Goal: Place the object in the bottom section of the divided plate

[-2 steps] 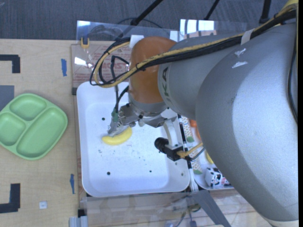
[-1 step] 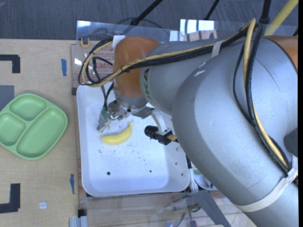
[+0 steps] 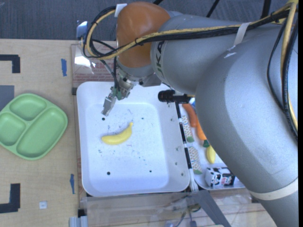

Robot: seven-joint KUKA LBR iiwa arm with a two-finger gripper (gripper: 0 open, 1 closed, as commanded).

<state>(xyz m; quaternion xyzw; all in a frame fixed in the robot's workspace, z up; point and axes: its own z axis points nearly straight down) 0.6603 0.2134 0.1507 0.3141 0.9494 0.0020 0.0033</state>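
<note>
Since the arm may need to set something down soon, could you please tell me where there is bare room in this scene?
The green divided plastic plate has all three sections bare. The left white bin is open below and right of the yellow toy banana. The right bin is crowded with small toys under the grey arm.

We saw a carrot (image 3: 195, 122) lying in the right bin (image 3: 208, 181), with a black-and-white cow toy (image 3: 219, 178) nearer. Blue tape (image 3: 64, 66) marked the wooden bench (image 3: 38, 183) at far left.
</note>
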